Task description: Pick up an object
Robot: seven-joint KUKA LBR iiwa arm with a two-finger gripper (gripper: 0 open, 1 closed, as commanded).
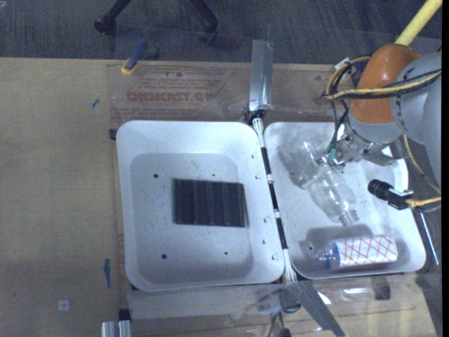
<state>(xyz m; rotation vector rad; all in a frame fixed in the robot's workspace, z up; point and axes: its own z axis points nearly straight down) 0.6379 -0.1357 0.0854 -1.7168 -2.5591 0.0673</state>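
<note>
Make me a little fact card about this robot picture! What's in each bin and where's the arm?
left bin: a dark slatted panel
right bin: clear plastic bottles, plus a bottle with a red criss-cross label
arm: reaching in over the right bin
end effector: down among the clear bottles
holding anything: cannot tell

A: The two bins [140, 146] are white; the left one has a dark ribbed mat [210, 203] in it.
B: And the right one holds a clear plastic bottle [335, 196]; also a white bottle [361, 251] with a red criss-cross pattern and a blue cap; the arm [414, 97] is grey with an orange band.
</note>
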